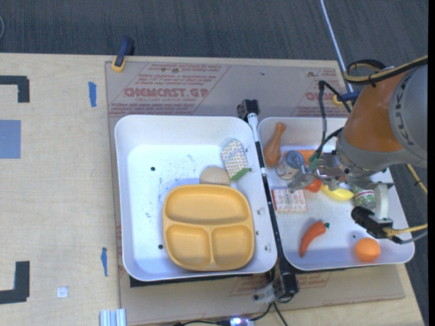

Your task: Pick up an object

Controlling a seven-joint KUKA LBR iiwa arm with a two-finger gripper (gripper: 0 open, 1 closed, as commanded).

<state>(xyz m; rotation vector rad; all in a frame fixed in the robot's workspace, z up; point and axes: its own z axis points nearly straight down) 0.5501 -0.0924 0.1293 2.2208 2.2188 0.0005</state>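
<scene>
My gripper (304, 177) hangs low in the right bin (401, 253), centre-right of frame; I cannot tell its state. Nearest is a yellow toy (338, 193). I'd centre over it, then descend straight.

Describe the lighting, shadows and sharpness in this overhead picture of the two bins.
Camera view: even, soft light; the yellow tray casts a faint shadow in the left bin; bench lettering reads sharp; small items under the gripper in the right bin look blurred.
</scene>
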